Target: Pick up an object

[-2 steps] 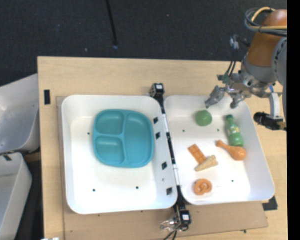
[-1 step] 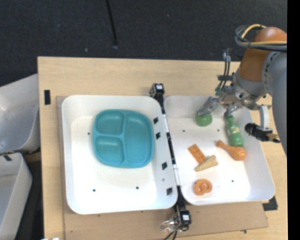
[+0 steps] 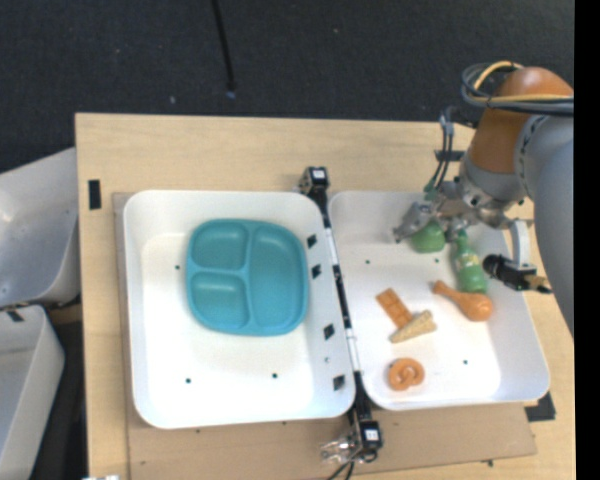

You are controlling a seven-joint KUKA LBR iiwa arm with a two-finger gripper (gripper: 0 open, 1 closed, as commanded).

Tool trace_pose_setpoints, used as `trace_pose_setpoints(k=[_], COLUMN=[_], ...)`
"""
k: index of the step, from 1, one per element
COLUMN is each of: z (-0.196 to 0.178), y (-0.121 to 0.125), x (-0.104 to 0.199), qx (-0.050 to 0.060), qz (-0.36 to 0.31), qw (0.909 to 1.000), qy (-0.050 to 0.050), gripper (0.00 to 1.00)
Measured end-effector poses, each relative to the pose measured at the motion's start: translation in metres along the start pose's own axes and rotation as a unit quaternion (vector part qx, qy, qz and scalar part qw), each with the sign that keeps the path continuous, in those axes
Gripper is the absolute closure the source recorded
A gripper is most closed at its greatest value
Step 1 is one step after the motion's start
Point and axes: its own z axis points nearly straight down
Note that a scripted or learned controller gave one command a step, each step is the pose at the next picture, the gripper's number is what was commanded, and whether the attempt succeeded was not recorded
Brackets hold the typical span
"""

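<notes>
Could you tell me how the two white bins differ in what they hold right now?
The left bin holds one thing, a teal divided plate, while the right bin holds several small pieces, among them an orange coil and a green bottle-like item. The gripper is over the right bin's far side, not the left bin. Both are shallow, white and lie side by side.

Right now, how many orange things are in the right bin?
4: a block mid-bin, a wedge just below it, a curl near the front, and a carrot-like piece toward the right. The hand may hide more.
</notes>
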Motion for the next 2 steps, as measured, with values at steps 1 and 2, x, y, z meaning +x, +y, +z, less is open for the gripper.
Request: trace_pose_setpoints(k=[1,2], z=[-0.014,-0.079], y=[0.001,0.004], x=[-0.001,-0.004], qx=[-0.003,-0.004], qz=[-0.001,-0.001], qw=[1.0000,1.0000], qy=[-0.002,0.001], gripper=[1.00,1.00])
